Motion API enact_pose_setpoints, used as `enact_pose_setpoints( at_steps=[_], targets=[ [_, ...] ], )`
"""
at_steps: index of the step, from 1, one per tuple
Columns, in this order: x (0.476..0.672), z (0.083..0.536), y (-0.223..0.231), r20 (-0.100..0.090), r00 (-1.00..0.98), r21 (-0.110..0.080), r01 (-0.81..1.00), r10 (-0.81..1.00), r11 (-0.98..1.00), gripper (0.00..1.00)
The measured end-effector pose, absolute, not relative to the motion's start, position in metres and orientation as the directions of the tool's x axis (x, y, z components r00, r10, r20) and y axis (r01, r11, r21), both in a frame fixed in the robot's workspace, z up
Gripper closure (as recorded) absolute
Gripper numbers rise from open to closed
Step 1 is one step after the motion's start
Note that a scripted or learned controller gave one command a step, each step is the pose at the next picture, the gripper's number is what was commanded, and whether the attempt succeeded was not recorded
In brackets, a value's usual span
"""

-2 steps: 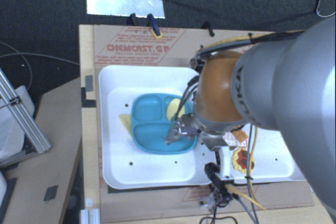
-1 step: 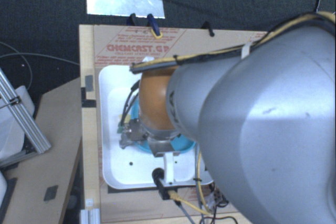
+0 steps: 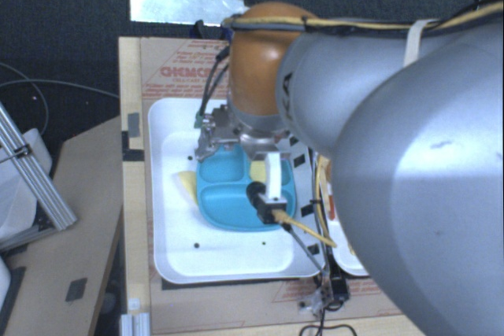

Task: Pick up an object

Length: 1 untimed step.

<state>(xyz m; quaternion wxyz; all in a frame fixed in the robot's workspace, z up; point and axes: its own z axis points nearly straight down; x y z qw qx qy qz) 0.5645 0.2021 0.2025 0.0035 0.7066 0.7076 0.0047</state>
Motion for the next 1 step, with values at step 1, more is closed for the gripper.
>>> enact_pose_setpoints(
  at_steps=[1],
  targets=[
    [0.4884, 0.2830, 0.2358, 0.002, -0.007, 0.000, 1.000, 1.000, 0.007, 0.00]
  ],
)
